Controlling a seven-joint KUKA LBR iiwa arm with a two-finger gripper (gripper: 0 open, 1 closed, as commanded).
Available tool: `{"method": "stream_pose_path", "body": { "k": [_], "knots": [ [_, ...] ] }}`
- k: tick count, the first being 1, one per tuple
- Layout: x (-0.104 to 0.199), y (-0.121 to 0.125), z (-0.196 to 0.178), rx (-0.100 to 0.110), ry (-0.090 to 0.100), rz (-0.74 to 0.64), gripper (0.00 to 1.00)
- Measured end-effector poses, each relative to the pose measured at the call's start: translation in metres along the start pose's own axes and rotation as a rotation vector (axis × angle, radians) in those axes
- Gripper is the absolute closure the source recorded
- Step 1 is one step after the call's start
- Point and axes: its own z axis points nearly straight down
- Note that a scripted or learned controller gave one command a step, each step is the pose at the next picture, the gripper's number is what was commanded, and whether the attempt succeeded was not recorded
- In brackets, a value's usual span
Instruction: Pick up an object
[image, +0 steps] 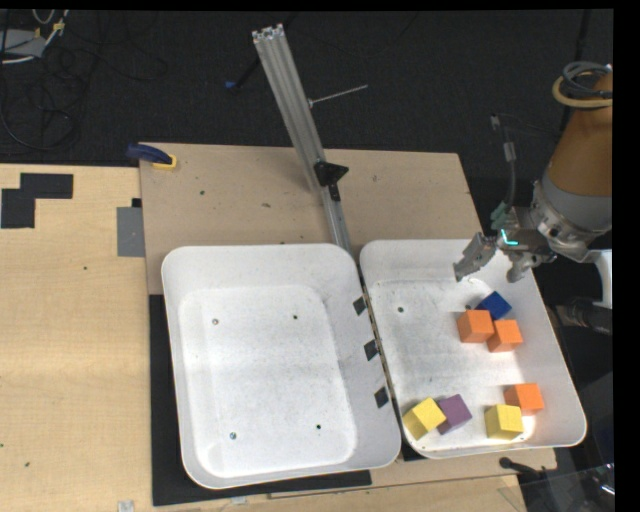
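Note:
The right bin (420, 350) holds several small blocks. A blue block (494, 304) lies near its far right side, with two orange blocks (476, 325) (506, 335) just in front of it. Nearer the front lie a yellow block (424, 416), a purple block (455, 410), another yellow block (503, 421) and an orange block (525, 398). My gripper (497, 261) hangs above the bin's far right part, just behind the blue block. Its two fingers are spread apart, open, with nothing between them.
The left bin (200, 300) sits beside the right one, with black clips (368, 350) along their shared edge. A slanted metal rail (298, 120) rises behind the bins. A blue and yellow clamp (152, 155) lies at the bench's far left corner.

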Motion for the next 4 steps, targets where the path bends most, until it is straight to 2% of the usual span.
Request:
{"method": "stream_pose_path", "body": {
  "k": [1,2,4],
  "knots": [
    [0.0,0.001,-0.002,-0.004,-0.001,0.0,0.0],
    [0.005,0.009,0.055,0.001,0.0,-0.002,0.0],
    [0.002,0.007,0.142,-0.001,0.001,0.001,0.0]
  ]
}}
